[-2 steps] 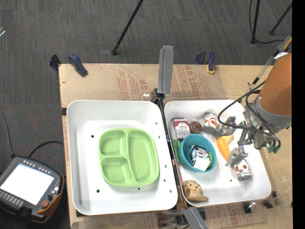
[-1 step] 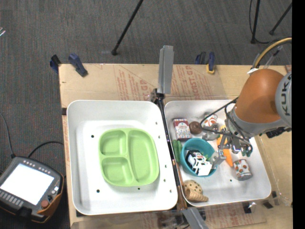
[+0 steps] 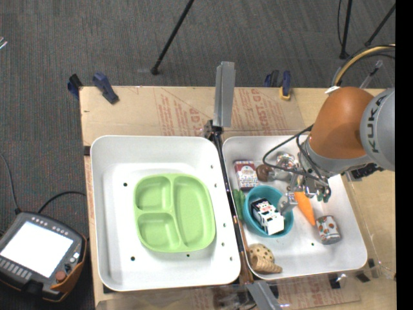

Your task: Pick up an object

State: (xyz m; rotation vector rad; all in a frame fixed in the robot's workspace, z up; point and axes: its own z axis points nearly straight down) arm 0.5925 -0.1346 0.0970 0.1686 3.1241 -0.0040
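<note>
hovering pincer point(image 3: 298, 196) touching orange carrot point(image 3: 305, 208) beside blue bowl point(image 3: 258, 215)

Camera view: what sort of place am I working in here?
Probably a robotics lab bench: two white bins clamped to a cardboard-covered table, a teach pendant on the carpet, and tripod legs behind.

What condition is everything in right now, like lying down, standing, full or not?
Green three-compartment plastic tray: lying flat in the left white bin, nothing in its compartments.
Blue round bowl: upright in the right white bin, holding a small white box.
Orange carrot toy: lying slanted, beside the bowl.
Small printed can: lying on its side.
Tan waffle cone toy: lying down.
Gripper: low over the carrot.
</note>
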